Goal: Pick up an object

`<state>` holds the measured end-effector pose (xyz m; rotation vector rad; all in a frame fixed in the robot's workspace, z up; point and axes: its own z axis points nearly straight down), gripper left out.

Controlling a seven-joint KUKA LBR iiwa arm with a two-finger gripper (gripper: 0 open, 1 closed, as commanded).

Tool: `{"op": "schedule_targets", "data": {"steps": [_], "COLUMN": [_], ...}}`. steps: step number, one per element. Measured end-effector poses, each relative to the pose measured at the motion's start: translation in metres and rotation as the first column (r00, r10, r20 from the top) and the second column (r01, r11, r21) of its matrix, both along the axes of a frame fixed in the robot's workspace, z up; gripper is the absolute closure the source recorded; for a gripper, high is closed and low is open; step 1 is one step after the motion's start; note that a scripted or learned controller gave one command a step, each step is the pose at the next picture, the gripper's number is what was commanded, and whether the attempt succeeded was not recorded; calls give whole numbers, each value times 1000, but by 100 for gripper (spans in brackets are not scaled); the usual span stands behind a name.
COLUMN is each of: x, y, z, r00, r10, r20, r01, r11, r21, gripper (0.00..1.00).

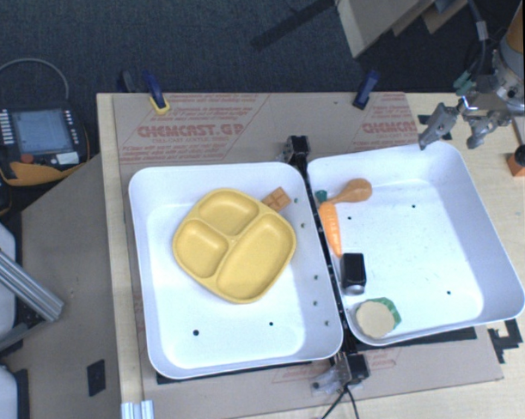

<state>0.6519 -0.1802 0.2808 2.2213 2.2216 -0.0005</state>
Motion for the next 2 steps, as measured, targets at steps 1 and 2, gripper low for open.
{"op": "schedule_targets", "data": {"steps": [1,2], "x": [4,13], "y": [5,9], "z": [-62,-118], "r00": [1000,1000], "r10": [1,2], "r20": [-7,-6], "r01": [-1,-2], "r11": [1000,1000], "r21": [2,2], "gripper": [0,0]}}
